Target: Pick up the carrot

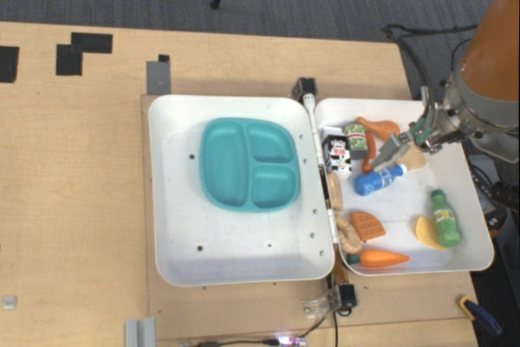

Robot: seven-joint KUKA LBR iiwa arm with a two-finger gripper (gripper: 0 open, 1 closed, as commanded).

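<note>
While our claw (398, 147) hangs over the right bin (467, 175), we can't tell from this angle whether it's apart or together. It sits just above the blue bottle (379, 180), next to an orange toy (375, 130). We see the carrot (383, 259) well apart from it, lying flat at the bin's front edge, just below the waffle piece (366, 226). Green bottle (444, 219) rests toward the right. Left bin (175, 256) holds a teal divided plate (248, 164).
</note>
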